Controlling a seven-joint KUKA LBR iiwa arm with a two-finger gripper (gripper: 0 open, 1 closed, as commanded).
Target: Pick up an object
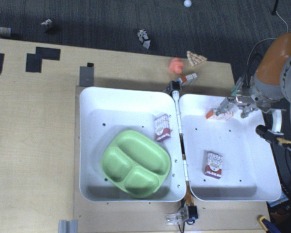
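My gripper (pixel 235 111) hangs over the back of the right bin (pixel 259 168), open, with its two fingers apart. A small orange and white object (pixel 213 113) lies on the bin floor just left of the fingertips; I cannot tell if it touches them. A red and white packet (pixel 213 164) lies flat in the middle of the right bin. In the left bin (pixel 93 135) a second red and white packet (pixel 162 127) rests near the right wall, above a green divided plate (pixel 136 162).
The divider between the bins (pixel 180 140) runs down the middle. Behind the bins on the bench lie a pink ball (pixel 176 65), a wedge-shaped toy (pixel 196 58) and an orange-tipped tube (pixel 188 79). Cables (pixel 189 215) sit at the front edge.
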